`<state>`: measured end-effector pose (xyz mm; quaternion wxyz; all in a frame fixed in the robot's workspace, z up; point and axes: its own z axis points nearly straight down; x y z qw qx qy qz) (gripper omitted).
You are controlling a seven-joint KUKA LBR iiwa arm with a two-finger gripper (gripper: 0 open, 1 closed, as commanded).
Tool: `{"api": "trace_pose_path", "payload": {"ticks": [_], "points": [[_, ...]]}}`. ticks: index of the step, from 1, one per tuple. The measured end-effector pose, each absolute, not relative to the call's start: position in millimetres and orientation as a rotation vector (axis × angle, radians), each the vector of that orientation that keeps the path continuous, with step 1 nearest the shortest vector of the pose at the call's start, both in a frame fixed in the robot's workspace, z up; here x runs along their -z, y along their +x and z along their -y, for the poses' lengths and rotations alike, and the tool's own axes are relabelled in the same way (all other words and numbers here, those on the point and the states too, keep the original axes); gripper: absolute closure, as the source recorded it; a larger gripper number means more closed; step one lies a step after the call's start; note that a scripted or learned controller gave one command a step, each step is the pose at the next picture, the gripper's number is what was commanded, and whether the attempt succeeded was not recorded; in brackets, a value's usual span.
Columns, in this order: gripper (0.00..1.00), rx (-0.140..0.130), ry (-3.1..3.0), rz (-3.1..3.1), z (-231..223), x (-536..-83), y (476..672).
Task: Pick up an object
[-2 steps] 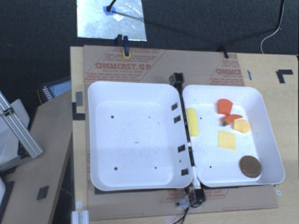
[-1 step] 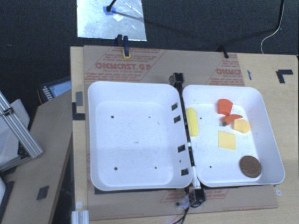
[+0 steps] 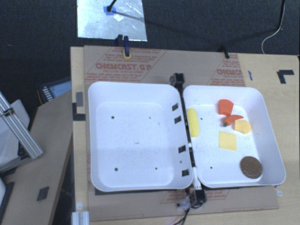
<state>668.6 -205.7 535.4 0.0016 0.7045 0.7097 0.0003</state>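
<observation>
Two shallow white bins sit side by side on the bench. The right bin [image 3: 269,125] holds a yellow corn cob [image 3: 192,122] along its left wall. An orange-red piece [image 3: 225,107] lies near the back, with a small carrot-like piece [image 3: 231,120] just below it. A yellow-orange chunk [image 3: 243,126] sits to their right. A flat yellow square [image 3: 228,141] lies in the middle. A brown round cookie [image 3: 251,167] rests at the front right corner. The left bin [image 3: 98,125] shows only its white floor.
The bins rest on a brown cardboard sheet [image 3: 126,64] over the bench. A silver foil sheet [image 3: 111,13] lies on the dark floor behind. An aluminium rail [image 3: 16,128] stands at the far left. A white cable [image 3: 276,32] hangs at the upper right.
</observation>
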Motion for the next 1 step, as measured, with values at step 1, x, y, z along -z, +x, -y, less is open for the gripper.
{"api": "trace_pose_path", "payload": {"ticks": [1], "points": [[1.0,-0.001,2.211,-2.227,205.7,-535.4,668.6]]}}
